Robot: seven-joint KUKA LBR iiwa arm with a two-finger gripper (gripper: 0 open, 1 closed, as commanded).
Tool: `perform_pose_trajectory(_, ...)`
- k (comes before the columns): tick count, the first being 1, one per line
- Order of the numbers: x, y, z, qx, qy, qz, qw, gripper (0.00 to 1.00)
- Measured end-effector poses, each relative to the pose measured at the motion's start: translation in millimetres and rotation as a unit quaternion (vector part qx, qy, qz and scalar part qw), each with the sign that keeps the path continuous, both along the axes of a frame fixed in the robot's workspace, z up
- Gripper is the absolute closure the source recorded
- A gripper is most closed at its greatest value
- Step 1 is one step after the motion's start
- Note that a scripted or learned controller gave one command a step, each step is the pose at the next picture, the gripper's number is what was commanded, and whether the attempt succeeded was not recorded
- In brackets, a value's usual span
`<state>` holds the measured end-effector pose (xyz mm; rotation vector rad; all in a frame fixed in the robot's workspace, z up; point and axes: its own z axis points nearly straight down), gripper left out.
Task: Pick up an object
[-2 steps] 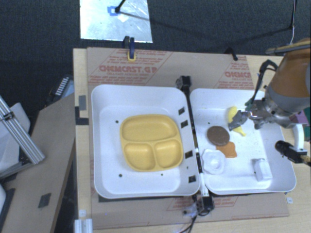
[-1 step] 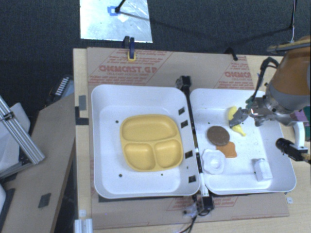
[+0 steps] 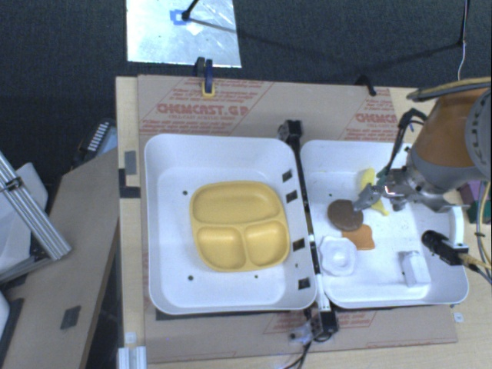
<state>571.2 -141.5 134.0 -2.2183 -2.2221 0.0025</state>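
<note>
My gripper hangs low over the middle of the right bin. Its tip is just right of a brown round disc and close to touching its edge. A yellow object lies right behind the gripper, partly hidden by it. An orange flat piece sits in front of the disc. A small white cup-like item rests near the bin's front left. A pale grey block lies at the front right. Nothing visibly sits in the gripper.
The left bin holds a yellow three-compartment tray. A black divider with clips runs between the two bins. The grey arm with its orange band comes in from the right over the bin's far edge.
</note>
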Motion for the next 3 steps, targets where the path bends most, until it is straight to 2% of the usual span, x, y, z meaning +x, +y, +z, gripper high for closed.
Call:
perform_pose_trajectory(1, 3.2, -0.3, -46.9, 0.0001, -0.005, -0.001, 1.0, 0.0)
perform_pose_trajectory(2, 6.7, 0.4, -31.6, -0.0003, -0.01, 0.001, 0.9999, 1.0)
perform_pose_trajectory(3, 12.8, 1.5, 13.0, -0.0008, -0.004, 0.001, 1.0, 1.0)
